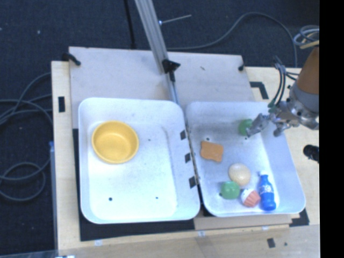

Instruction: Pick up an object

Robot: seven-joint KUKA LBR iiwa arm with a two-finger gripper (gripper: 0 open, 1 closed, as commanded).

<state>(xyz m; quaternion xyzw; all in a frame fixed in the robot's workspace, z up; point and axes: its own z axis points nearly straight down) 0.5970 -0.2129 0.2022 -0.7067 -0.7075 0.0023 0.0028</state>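
While the arm [307,82] is reaching in over the right bin's [279,160] far right corner, the gripper [267,123] is hanging just beside a small green object [245,126] near that bin's far edge. Its fingers are spreading apart with nothing between them, and the green object is sitting to one side of them; whether they touch it cannot be told. An orange block [212,151] is lying near the bin's left edge. A cream egg [239,173], a green ball [230,190], a pink-orange piece [250,198] and a blue bottle [266,191] are clustering along the near edge. A yellow bowl [115,142] is sitting by the left bin's [161,198] left edge.
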